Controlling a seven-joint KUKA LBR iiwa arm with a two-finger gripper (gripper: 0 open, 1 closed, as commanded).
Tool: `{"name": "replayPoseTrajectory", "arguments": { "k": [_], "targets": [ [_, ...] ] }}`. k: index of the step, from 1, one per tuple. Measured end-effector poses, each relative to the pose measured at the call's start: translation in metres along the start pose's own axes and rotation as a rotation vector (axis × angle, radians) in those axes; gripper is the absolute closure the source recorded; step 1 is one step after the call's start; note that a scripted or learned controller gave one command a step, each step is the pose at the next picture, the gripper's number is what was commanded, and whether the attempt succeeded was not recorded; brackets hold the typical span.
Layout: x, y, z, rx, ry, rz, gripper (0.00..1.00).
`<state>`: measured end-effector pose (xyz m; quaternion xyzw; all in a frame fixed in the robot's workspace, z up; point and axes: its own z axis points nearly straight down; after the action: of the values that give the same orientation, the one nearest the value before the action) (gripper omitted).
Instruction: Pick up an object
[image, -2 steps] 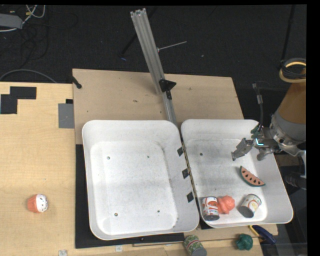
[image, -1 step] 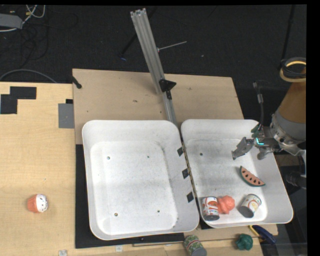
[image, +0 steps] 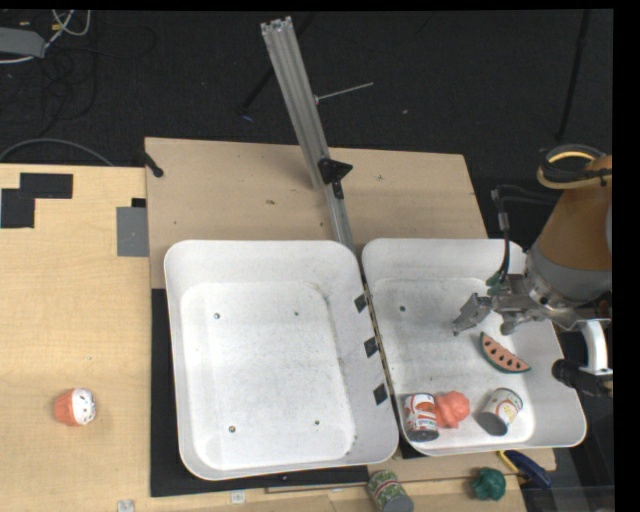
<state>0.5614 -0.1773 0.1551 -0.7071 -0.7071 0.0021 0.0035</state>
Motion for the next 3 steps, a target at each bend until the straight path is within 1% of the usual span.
{"name": "replayPoseTrajectory", "arguments": {
  "k": [1,2,3],
  "targets": [
    [0.000,0.001,0.044,-0.001,0.000,0.000,0.00],
    [0.001,0.002,0.063,-0.006,-0.002,0.001,0.00],
    [0.000,0.001,0.053,-0.006,-0.001,0.004,1.00]
  ]
}}
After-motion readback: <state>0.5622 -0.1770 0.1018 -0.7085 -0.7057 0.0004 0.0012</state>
